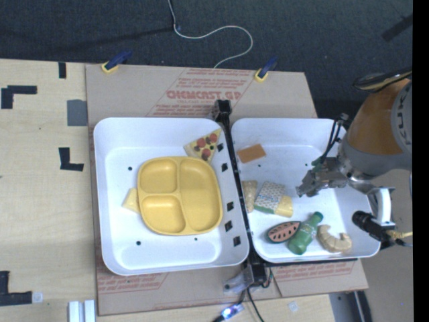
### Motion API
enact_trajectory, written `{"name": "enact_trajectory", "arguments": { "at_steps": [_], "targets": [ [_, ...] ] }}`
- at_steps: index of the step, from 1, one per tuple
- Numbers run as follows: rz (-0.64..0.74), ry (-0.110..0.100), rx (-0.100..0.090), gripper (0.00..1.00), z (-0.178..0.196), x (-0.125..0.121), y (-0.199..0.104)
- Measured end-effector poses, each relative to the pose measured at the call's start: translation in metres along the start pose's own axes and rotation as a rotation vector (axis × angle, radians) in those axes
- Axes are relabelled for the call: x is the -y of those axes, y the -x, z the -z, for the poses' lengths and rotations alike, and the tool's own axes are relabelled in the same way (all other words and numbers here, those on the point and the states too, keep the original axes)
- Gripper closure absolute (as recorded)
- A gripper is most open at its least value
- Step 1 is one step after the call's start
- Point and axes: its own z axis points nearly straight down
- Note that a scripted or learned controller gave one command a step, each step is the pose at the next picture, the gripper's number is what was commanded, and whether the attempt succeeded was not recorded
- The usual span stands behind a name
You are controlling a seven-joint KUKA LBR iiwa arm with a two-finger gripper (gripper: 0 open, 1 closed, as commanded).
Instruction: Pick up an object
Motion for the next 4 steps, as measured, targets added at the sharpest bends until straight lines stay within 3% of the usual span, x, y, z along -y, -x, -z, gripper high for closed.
{"name": "enact_trajectory", "arguments": {
  "at_steps": [2,3,4],
  "targets": [
    [0.000,0.002,0.000,1.00,0.079,0.003,0.000],
    [0.005,-0.001,-0.001,1.00,0.069,-0.022,-0.046],
    [0.005,0.000,-0.002,1.00,0.084,-0.027,-0.093]
  ]
}}
